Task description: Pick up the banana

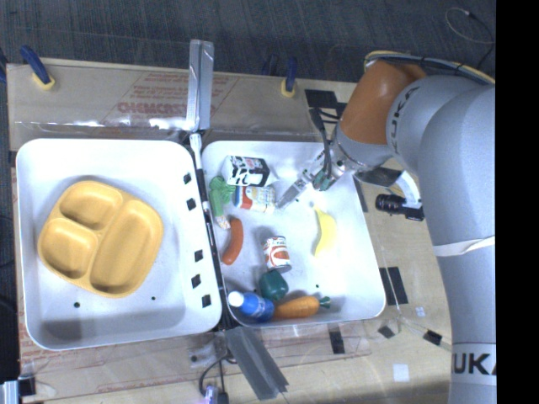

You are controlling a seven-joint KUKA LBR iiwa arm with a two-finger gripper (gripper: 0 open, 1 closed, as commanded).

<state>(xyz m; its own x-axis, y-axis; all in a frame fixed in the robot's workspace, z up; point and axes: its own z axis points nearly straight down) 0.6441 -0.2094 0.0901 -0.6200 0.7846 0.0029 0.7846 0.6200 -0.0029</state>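
The grey two-finger gripper [290, 195] hangs over the right white bin [368, 251]. Jaws' opening: cannot tell; nothing visibly held. The curved yellow banana [324, 231] lies apart, below-right.

The banana [324, 231] is a small yellow fruit — short, slightly curved, unpeeled. It lies flat on the white floor of the right-hand bin [368, 263], in that bin's right half, with its long axis running roughly from the far side toward the near side. One end points toward the far wall — the other toward the near wall. It lies alone, touching no neighbouring item and clear of the bin's right wall.
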